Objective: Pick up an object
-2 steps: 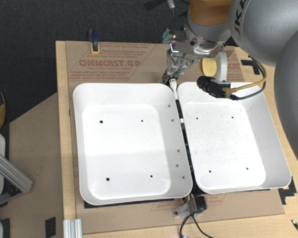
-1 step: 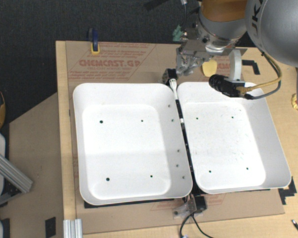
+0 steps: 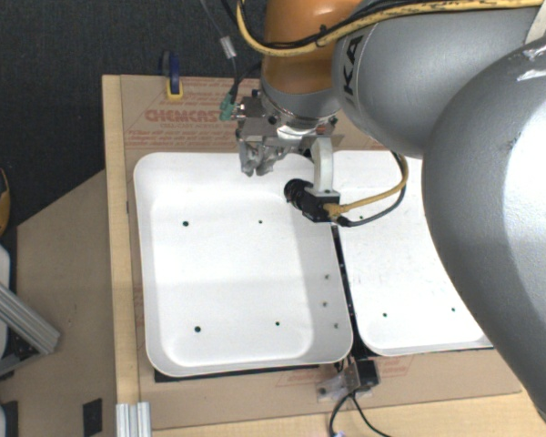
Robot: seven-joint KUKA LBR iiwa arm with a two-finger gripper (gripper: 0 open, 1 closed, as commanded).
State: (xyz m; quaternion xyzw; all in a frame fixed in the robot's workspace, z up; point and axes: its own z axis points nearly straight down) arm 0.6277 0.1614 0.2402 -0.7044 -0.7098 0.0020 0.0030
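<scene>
The grey arm [image 3: 455, 107] enters from the right and fills the upper right of the camera view, with its orange band [image 3: 314, 7] directly above the wrist. The gripper [image 3: 257, 160] hangs over the far edge of the left bin [image 3: 164, 244], near that bin's upper middle rim. Its fingers [image 3: 251, 164] point down and sit close together; whether a gap remains between them cannot be told from this angle, and nothing can be seen held between them. No object to pick up can be made out in either bin; the left bin's floor shows small dark dots and a pale highlight. The right bin [image 3: 409, 280] lies just beside the left one, partly covered by the arm. A black connector [image 3: 308, 198] with a yellow cable [image 3: 382, 198] hangs from the wrist above the seam between the two bins. Both bins rest on a brown cardboard sheet [image 3: 127, 153] with red lettering along its far side, lying on the surface. A blue and yellow clamp [image 3: 172, 74] grips the cardboard's far edge.
</scene>
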